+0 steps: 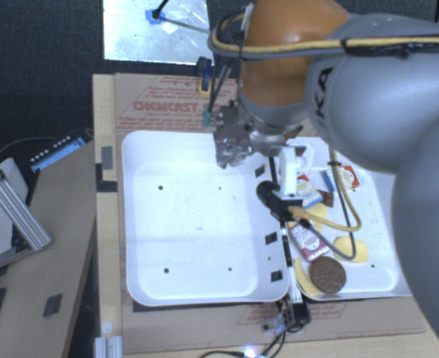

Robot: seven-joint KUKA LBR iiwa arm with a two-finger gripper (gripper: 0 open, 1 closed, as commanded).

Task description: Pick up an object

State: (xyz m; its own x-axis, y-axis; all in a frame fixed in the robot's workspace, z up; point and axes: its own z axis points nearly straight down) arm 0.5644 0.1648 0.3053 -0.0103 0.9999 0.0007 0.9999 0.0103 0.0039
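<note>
While the arm (pixel 368 73) leans over the right bin (pixel 379 274), its jaws hang above a brown disc (pixel 328 274); whether they are open, I cannot tell.

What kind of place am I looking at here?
Probably a robotics test lab. A big grey-and-orange robot arm reaches over two shallow white bins on a bench, and small odds and ends lie in the right-hand bin, seemingly for picking practice.

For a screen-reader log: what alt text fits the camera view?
A grey-and-orange robot arm reaches from the right over two white bins, its claw above the left bin. The right bin holds a brown disc, yellow pieces and small packets.
</note>
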